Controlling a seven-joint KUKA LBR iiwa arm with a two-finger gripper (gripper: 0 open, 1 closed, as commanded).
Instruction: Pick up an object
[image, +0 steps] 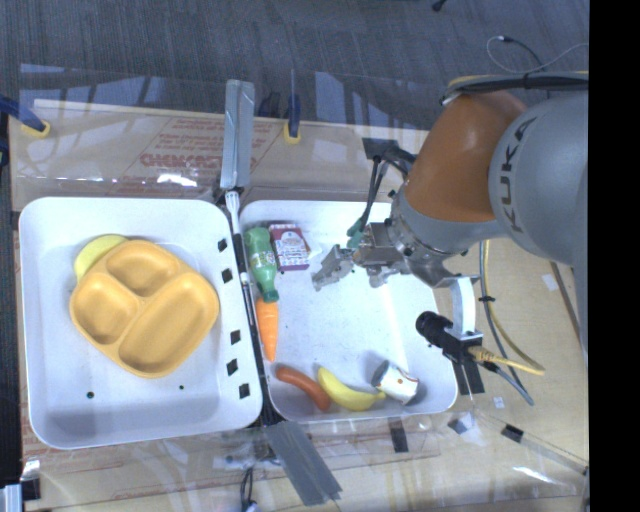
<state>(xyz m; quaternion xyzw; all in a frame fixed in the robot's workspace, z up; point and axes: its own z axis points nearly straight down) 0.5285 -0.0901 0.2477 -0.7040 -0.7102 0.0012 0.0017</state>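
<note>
Here, gripper (352, 266) above bin floor, bottle (262, 262) leftward

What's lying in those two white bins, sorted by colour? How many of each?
Yellow: 2, the divided plate and the banana
Green: 1, the bottle
Orange: 1, the carrot
Red or dark red: 2, the sausage and the small packet
White: 1, the small cup
Total: 7
</note>
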